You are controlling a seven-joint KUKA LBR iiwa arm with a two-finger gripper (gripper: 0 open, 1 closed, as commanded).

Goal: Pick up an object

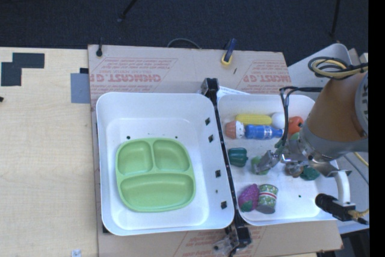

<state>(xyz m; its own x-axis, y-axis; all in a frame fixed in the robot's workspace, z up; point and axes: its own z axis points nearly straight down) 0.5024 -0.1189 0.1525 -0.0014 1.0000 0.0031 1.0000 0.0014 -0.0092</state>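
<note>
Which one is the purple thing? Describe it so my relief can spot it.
Look in the right bin, at its near edge. The purple fruit lies there, touching a small printed cup on its right. It is the bin's lone purple item.

Count of items on the bench, seen from above.

Two shallow white bins: left bin, right bin. One light-green divided plastic plate with three compartments. One yellow cylindrical object; one blue-and-white bottle with an orange end; one orange ball-like object; one dark-green pepper-shaped toy; one magenta berry-shaped toy; one small green-patterned cup; possibly two more teal-green pieces, partly hidden by the arm.
</note>
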